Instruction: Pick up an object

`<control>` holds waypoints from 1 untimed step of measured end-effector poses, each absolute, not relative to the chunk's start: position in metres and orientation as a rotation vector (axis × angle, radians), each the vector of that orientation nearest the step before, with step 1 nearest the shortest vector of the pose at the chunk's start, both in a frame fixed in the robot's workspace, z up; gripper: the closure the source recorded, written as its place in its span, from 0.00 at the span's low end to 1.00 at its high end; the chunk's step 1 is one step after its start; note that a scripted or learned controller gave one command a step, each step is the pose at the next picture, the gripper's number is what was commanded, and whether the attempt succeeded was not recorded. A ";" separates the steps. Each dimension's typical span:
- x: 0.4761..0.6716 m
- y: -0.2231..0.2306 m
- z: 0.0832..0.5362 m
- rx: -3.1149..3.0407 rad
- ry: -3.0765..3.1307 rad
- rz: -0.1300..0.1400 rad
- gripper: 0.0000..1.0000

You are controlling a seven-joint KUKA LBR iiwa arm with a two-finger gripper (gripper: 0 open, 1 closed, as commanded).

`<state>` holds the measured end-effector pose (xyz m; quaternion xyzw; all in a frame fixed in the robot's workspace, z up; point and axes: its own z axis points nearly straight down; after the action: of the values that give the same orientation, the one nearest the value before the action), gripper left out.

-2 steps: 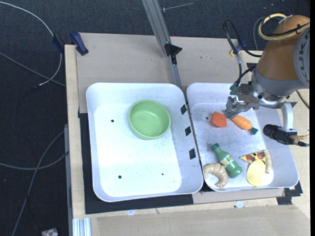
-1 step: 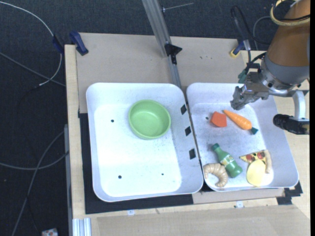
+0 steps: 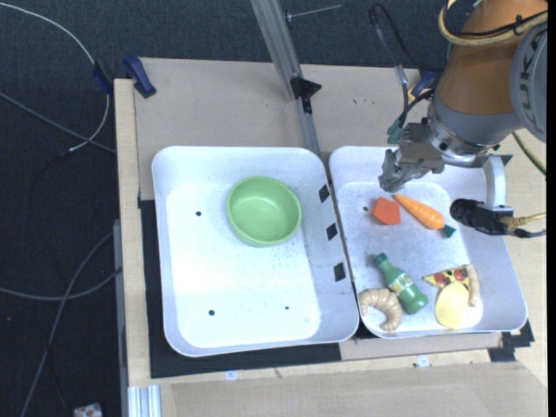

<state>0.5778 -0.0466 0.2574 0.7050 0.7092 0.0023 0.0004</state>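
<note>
My gripper hangs over the back of the right bin, just above and left of a small red-orange block. An orange carrot lies right beside that block, its green tip pointing right. Nearer the front lie a green bottle, a tan croissant, a pizza slice and a pale yellow round piece. A green bowl sits in the left bin. I see nothing between the fingers.
A slanted metal pole rises from behind the bins' divide. A black cylinder on the arm's side sticks out over the right bin's right edge. Cables trail on the dark floor at left.
</note>
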 end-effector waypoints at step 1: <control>0.590 0.017 0.249 2.215 2.231 0.004 1.00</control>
<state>0.5897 0.0168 0.2488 0.7046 0.7096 0.0013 -0.0010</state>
